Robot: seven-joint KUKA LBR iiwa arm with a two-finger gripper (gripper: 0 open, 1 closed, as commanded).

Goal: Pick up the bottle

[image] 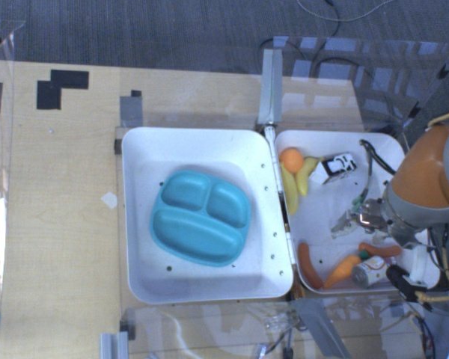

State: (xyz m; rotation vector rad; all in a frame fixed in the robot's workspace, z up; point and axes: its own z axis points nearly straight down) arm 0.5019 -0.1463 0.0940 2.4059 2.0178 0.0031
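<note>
The bottle [365, 274], judged light, rigid and slick-sided, lies on its side against the right bin's [325, 142] near wall beside a carrot [340, 271], best taken across its body; the pincer [353, 221] above it: state cannot be told.

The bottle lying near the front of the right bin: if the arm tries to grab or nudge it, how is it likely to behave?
The bottle lies on its side, so a nudge would probably roll it. It looks small and is likely light, so a glancing touch may push it away. The carrot and sausage crowd it closely and could shift with it or block a clean grasp.
</note>
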